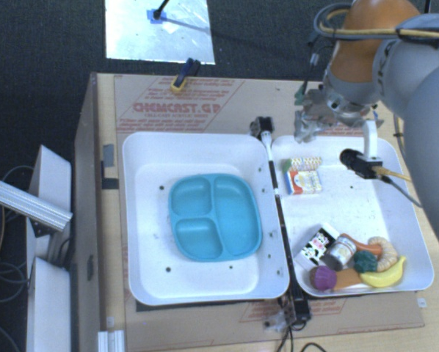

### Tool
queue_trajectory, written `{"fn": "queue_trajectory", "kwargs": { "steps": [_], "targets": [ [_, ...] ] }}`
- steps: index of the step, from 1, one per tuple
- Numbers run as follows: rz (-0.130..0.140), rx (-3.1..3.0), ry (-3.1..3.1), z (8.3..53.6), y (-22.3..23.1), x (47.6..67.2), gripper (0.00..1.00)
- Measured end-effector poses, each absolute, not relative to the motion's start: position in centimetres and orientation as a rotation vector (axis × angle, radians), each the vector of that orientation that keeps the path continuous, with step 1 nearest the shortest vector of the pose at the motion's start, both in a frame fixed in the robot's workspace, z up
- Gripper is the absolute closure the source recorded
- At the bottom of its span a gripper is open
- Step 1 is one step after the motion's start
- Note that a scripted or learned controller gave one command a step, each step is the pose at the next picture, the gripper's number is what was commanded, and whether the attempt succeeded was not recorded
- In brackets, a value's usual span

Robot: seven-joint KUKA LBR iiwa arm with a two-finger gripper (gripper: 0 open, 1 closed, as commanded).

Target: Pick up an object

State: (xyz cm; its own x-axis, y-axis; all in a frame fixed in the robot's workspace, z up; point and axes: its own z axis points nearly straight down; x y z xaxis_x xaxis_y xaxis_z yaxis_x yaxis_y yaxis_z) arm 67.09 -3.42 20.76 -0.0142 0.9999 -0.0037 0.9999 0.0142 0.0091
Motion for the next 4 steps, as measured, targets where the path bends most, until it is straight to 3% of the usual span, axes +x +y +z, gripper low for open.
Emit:
{"fn": "queue_trajectory", "kwargs": {
  "steps": [1,2,3,4],
  "targets": [
    [0.005,2.2,2.231,20.7,-3.4,67.1,0.0],
    [0.008,2.192,2.233,21.9,-3.4,67.2,1.0],
    [0.007,2.192,2.233,21.9,-3.5,67.2,0.0],
    [0.0,2.215,2.225,18.4,-1.8,66.9,0.0]
  ]
}}
